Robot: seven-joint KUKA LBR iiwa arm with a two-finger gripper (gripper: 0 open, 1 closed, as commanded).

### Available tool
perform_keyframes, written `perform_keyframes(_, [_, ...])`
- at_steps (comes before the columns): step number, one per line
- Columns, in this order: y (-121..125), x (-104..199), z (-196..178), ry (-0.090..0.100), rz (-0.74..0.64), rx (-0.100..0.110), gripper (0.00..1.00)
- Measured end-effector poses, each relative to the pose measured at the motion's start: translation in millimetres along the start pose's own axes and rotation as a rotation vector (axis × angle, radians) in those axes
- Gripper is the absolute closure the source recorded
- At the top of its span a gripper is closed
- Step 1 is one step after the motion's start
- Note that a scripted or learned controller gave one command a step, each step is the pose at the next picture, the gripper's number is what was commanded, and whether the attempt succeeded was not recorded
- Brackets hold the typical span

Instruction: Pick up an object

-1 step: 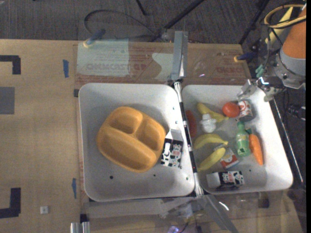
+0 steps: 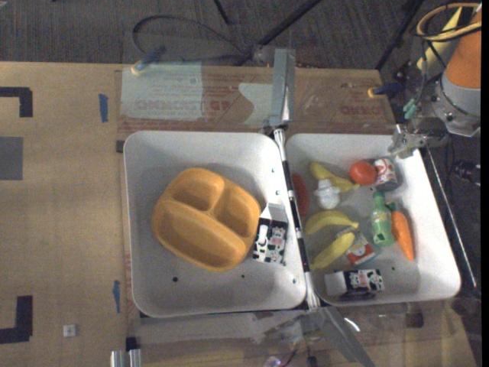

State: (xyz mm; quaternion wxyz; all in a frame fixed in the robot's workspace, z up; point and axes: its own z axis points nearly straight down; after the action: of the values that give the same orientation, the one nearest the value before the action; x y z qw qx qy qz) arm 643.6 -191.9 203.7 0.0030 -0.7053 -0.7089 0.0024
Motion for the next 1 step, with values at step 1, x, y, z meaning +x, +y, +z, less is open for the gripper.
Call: perform_keyframes(1, [0.0, 0.3, 0.2, 0.0, -0.001, 0.001, 0.0])
